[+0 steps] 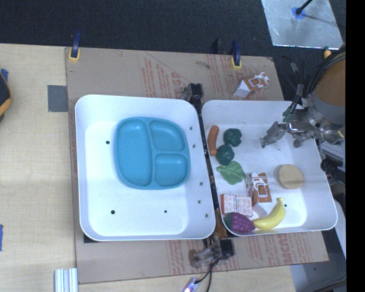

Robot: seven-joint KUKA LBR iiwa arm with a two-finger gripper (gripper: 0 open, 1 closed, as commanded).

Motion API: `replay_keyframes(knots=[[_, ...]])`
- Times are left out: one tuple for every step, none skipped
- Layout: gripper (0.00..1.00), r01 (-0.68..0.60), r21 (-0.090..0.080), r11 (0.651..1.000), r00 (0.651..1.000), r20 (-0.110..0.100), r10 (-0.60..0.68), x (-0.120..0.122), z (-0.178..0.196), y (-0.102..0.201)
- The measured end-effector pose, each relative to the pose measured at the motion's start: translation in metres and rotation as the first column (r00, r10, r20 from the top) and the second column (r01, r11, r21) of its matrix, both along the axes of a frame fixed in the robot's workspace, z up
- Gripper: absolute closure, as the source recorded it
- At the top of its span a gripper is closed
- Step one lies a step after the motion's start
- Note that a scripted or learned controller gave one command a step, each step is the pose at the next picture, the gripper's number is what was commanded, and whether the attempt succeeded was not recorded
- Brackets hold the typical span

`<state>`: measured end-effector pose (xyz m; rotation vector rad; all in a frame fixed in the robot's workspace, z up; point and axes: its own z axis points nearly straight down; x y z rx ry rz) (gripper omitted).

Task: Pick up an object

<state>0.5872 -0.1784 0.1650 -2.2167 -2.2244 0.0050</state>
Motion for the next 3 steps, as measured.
replay_keyframes(knots=[[0.00,-0.003,0.001,1.000,1.000,0.000,0.003,-0.005,0.028,0.063],[0.00,-0.002,0.000,1.000,1.000,-0.003,0.002,0.058,-0.075,0.069],[1.00,-0.004,-0.001,1.000,1.000,-0.001,0.004,0.060,-0.063,0.068]])
